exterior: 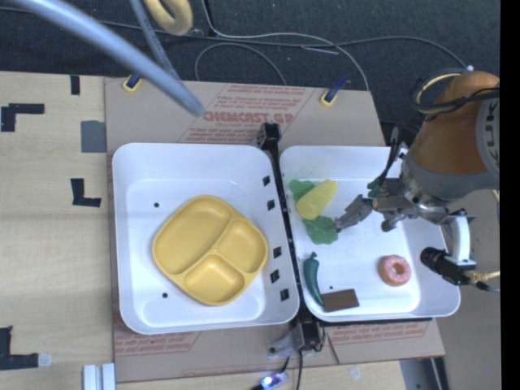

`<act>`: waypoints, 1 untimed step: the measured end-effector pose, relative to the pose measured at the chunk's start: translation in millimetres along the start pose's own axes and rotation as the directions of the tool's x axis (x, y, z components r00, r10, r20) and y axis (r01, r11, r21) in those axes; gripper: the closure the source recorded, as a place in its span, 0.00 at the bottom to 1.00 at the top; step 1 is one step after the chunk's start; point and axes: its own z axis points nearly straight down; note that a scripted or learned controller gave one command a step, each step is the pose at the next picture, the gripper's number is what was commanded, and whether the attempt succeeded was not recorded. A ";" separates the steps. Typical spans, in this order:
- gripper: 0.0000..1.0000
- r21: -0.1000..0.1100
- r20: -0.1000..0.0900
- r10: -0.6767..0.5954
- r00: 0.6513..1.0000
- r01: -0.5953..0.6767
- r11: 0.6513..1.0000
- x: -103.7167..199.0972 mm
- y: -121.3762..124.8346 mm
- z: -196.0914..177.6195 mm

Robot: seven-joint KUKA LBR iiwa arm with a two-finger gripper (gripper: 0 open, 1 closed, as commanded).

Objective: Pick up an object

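Reaching in over the right bin (422,303), the gripper (363,211) hangs with its fingers spread, pinching nothing. Just to its left, against the bin's left wall, lie a yellow lemon-like piece (317,199) and a green leafy piece (322,230), touching each other. The green piece is nearest the lower fingertip. A pink doughnut (395,270), a green chilli (312,276) and a brown block (340,300) lie farther toward the bin's near edge.

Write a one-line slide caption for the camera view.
KUKA arm's hand reaches into the right bin beside a yellow and green toy pile, near a pink donut; left bin holds a yellow divided plate.
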 end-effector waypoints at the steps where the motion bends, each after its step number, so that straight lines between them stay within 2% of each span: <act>1: 0.00 -0.012 0.002 -0.004 1.000 0.004 1.000 0.3 2.5 -5.7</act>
